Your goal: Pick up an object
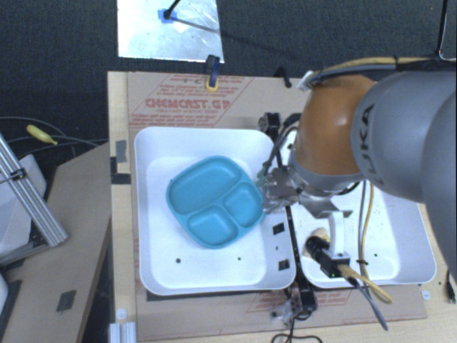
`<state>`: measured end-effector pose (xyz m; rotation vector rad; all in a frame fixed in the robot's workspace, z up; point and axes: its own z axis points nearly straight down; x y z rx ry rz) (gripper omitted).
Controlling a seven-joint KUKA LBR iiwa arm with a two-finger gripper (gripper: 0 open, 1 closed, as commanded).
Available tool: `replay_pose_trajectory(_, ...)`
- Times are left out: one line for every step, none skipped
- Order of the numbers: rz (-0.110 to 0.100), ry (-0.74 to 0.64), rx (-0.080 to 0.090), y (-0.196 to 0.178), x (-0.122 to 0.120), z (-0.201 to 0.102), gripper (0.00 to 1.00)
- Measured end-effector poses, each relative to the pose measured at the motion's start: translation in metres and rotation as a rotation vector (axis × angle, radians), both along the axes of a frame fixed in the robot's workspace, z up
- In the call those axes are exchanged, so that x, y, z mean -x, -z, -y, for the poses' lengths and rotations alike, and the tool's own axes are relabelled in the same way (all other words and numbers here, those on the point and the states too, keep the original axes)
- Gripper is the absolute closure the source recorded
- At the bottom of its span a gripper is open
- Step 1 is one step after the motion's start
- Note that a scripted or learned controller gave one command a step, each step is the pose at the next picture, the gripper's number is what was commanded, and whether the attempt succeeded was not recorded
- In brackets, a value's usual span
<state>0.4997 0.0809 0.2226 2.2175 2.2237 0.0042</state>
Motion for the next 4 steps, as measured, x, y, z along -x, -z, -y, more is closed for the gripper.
replay_pose_trajectory(0.0, 0.003, 0.0, 0.0, 0.0, 0.0, 0.0)
replay_pose_trajectory(-0.004, 0.006, 0.002, 0.04, 0.014, 0.045, 0.0)
replay_pose_trajectory(0.011, -0.01, -0.003, -0.03, -0.058, -0.039, 0.0)
replay_pose_trajectory(0.013, -0.006, -0.005, -0.147, -0.053, -0.07, 0.0)
